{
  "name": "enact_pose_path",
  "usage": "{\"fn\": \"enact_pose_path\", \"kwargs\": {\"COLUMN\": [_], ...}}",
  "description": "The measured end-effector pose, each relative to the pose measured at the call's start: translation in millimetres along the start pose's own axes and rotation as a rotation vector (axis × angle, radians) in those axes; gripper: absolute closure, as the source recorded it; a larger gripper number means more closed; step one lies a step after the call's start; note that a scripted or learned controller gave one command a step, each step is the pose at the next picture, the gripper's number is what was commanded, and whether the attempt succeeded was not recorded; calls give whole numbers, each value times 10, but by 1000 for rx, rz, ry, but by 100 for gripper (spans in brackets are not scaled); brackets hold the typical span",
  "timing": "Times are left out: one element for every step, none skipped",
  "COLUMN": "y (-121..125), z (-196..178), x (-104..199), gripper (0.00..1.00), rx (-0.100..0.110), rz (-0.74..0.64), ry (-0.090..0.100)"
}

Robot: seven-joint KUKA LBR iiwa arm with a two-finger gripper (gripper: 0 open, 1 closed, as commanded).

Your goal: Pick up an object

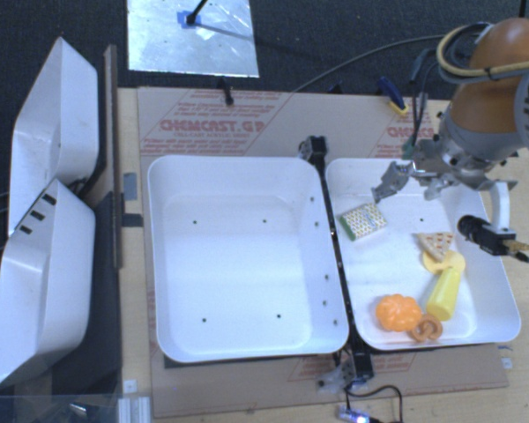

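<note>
The grey arm with the orange band (502, 55) reaches in from the right and hangs over the far part of the right shallow white bin (489, 324). Its two-finger tool (395, 181) points toward the left, above the bin's upper left area. The grey fingers look spread apart with nothing between them, though the slant of the view makes the width of the gap hard to judge.

Just below and left of the tool, a small flat card with a green dotted face (362, 222) lies tilted on the bin floor near the divider between the two bins. It sits close to the fingertips, but contact cannot be confirmed.

Further right, a pale triangular wedge with orange specks (436, 244) rests touching the top of a yellow cylindrical piece (444, 293). Near the front wall sits a round orange lumpy fruit-like object (398, 311), with a small brown pretzel-shaped ring (427, 330) just beside it.

The left shallow white bin (163, 263) stands side by side with the right one on the desk (212, 117)
</note>
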State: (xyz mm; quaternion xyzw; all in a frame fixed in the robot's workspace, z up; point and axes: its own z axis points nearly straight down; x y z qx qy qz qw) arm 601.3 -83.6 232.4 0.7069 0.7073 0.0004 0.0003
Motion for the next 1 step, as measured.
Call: {"fn": "enact_pose_path", "kwargs": {"y": [-170], "z": [107], "x": [-798], "gripper": [0], "rx": [1], "rz": [7], "ry": [-2]}}
